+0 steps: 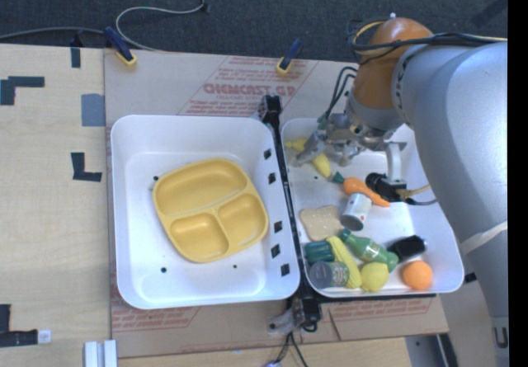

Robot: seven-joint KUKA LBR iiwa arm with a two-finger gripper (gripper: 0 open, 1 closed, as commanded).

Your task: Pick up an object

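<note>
My gripper (322,149) is low in the far left part of the right bin (441,229), under the orange-banded wrist. A small yellow piece (322,167) lies just below it, and another yellow bit (294,144) sits to its left; whether either is touched cannot be made out. Nearer the front lie a carrot (363,188), a grey can (355,210), a beige slice (320,222), a green bottle (368,247), a lemon (374,276) and an orange (418,275).
The left bin (136,275) holds a yellow divided plate (210,209). A black divider (279,184) runs between the bins. The arm's grey body (462,134) covers the right bin's far right side. A black item (406,247) and a teal can (318,252) crowd the front.
</note>
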